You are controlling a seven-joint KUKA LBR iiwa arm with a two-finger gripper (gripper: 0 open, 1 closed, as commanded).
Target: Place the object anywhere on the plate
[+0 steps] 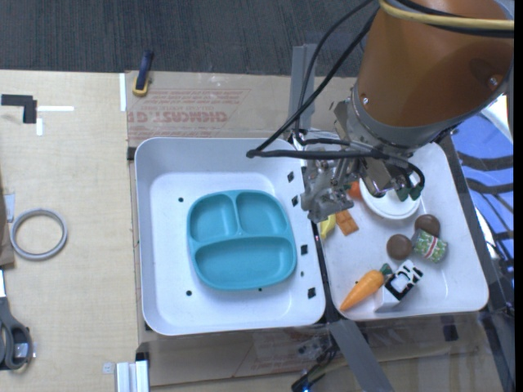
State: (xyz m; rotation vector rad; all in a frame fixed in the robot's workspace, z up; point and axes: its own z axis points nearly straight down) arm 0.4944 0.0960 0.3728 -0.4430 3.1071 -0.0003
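Two white bins sit side by side on the bench; I read this as the picking step. My gripper (329, 196) hangs low over the right bin's (466, 296) left edge, above a yellow piece (328, 226) and an orange block (347, 223); whether it holds either I cannot tell. One blue plate (242, 240) waits in the left bin (159, 243). One carrot (362, 289) and two brown balls (399, 246) lie nearby. Next: lift, cross left.

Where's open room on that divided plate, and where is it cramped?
All three wells of the teal plate are bare, and bare white floor of the left bin rings it. The right bin is crowded: carrot, brown balls, small white dish, with the claw low at its left edge.
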